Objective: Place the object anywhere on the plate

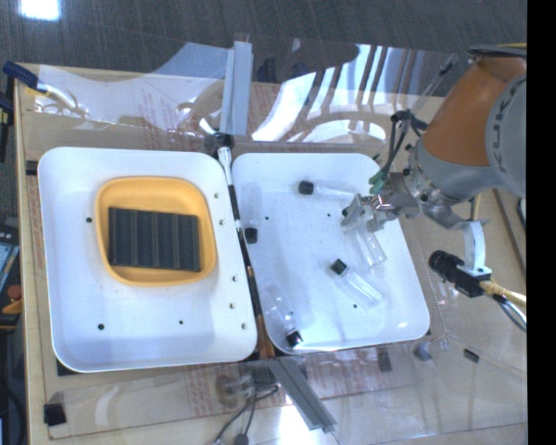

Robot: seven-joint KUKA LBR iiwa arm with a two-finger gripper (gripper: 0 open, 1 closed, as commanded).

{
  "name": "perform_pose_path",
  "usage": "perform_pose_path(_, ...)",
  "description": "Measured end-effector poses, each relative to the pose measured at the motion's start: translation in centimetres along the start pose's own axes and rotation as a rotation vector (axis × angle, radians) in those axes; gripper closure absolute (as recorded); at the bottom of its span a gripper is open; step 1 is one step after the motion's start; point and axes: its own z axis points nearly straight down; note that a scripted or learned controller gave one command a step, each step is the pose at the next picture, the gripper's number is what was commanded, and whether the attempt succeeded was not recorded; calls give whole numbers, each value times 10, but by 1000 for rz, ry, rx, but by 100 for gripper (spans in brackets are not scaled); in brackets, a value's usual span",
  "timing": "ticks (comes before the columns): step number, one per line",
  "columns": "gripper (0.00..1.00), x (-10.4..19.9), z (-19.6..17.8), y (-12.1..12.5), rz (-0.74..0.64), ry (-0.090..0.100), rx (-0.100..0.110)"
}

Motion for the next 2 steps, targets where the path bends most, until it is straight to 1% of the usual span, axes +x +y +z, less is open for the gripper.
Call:
perform_pose_path(1, 100, 51, 27, 11, -214, -1, 0)
perform_pose_path(2, 100, 67, 52, -11, -345, -2, -1)
